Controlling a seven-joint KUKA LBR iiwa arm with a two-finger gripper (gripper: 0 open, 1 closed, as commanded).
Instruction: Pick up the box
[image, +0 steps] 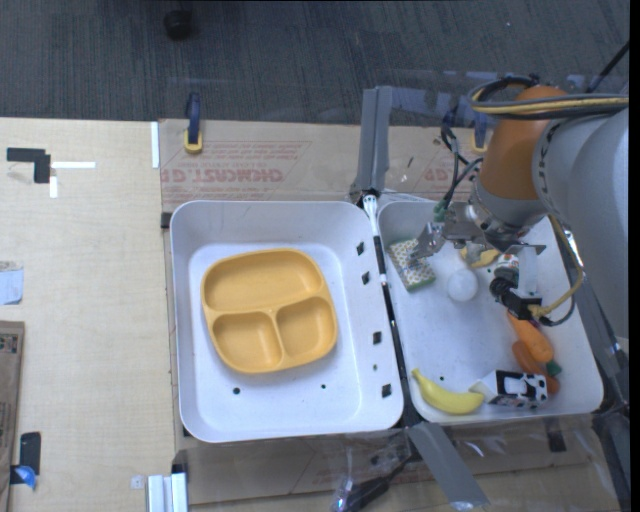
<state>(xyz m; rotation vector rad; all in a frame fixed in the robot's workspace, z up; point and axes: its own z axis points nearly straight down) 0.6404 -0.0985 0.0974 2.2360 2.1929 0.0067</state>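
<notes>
A small flat box (411, 263) with a green-and-white speckled face lies in the right bin (440, 330), near its far left corner. My gripper (434, 238) hangs just above the box's right end, reaching in from the grey arm with the orange band (510, 150). Nothing is visibly lifted; the speckled box rests on the bin floor. A second small box (520, 387), black and white, sits at the bin's near right corner.
In the right bin a white ball (461, 286) lies just right of the speckled box, a carrot (532, 345) lies along the right side, and a banana (447, 397) by the near wall. A yellow divided plate (268, 308) sits in the left bin (200, 400).
</notes>
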